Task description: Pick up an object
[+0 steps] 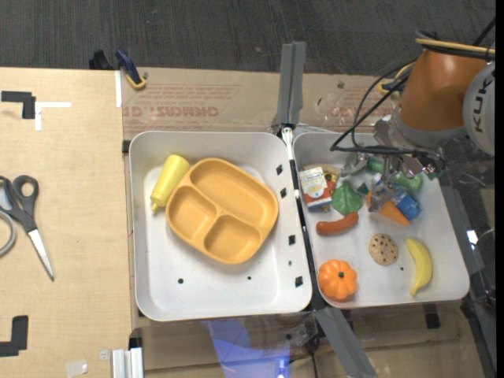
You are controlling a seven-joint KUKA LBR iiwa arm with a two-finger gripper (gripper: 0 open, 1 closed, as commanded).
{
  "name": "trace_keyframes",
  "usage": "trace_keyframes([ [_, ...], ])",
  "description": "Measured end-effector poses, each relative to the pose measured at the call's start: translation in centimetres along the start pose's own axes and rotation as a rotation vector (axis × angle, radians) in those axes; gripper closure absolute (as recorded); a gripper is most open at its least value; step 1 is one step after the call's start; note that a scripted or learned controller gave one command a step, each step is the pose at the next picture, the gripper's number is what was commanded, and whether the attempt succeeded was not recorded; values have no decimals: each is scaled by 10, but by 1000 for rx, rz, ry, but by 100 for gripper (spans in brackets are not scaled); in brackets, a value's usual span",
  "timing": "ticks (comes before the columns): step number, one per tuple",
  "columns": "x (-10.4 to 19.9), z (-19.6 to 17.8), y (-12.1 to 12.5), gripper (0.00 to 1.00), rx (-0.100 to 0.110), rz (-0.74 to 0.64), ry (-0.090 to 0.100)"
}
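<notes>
Pumpkin [338, 279] front of right bin [449, 290] | claw [383, 181] over toys, grip perhaps hidden | cardboard bench [63, 211]

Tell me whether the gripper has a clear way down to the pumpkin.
Probably yes. The pumpkin sits alone at the right bin's near-left corner, apart from the cookie and hot dog, with nothing above it.

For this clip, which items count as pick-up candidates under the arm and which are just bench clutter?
Job: tool; right bin toys: hot dog, cookie, banana, pumpkin, carton.
Lying about: scissors, clamp; left bin's yellow tray, bottle.
</notes>
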State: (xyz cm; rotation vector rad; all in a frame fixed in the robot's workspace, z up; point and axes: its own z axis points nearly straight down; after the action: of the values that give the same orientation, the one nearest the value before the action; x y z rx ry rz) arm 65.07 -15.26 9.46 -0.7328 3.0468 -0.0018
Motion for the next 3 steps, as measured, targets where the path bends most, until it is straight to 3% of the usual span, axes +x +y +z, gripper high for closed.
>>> trace_keyframes([
  [1,20,0,-20,0,-1,-57,1],
  [3,118,1,-15,0,-4,-87,3],
])
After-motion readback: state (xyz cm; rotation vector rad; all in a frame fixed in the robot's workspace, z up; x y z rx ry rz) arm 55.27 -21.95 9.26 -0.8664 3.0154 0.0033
